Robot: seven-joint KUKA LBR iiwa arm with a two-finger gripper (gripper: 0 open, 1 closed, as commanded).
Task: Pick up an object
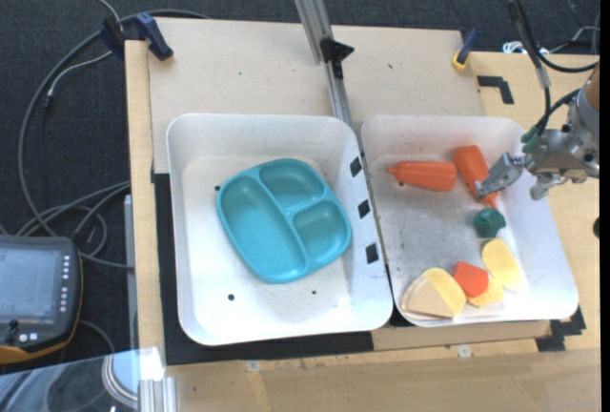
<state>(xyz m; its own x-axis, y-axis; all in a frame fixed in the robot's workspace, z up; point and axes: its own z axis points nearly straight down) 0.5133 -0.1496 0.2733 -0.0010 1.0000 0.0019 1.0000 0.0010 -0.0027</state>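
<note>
No text, label, brand or number can be read on anything here

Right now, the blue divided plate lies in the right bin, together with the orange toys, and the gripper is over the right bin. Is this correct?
Not quite. In the camera view the blue divided plate lies alone in the left bin, not in the right bin. The rest holds: the orange toys are in the right bin, and the gripper is over it.
</note>
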